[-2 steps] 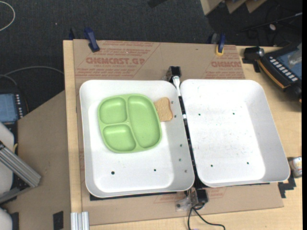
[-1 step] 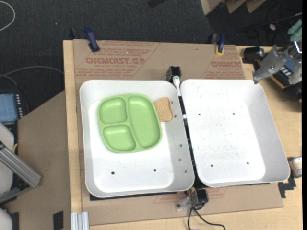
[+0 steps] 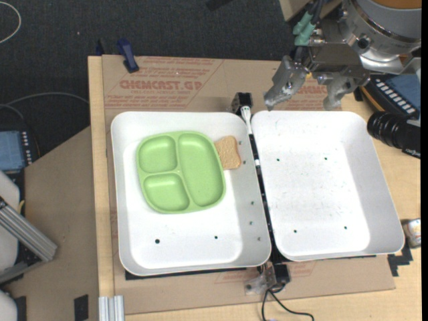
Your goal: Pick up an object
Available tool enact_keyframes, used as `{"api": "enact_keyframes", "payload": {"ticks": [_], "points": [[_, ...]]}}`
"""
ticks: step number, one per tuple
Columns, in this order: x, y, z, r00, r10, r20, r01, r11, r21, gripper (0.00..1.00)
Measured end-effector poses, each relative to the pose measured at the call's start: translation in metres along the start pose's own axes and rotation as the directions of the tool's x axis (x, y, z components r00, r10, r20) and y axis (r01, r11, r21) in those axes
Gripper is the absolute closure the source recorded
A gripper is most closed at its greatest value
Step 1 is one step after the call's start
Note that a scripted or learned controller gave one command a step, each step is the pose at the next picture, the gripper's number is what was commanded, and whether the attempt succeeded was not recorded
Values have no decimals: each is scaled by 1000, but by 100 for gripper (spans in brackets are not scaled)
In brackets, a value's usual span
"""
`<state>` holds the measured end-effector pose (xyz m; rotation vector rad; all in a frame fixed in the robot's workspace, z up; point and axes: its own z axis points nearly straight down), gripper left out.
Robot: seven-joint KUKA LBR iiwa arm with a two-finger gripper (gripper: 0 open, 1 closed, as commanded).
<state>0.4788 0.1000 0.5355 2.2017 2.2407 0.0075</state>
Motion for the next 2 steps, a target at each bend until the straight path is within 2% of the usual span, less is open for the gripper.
{"api": "enact_keyframes", "payload": {"ticks": [1,2], "points": [[-8,1,-11,1000,16,3,-16,1000,-3,100],[129,-1,108,1000,3,5,-3,1000,18,100]]}}
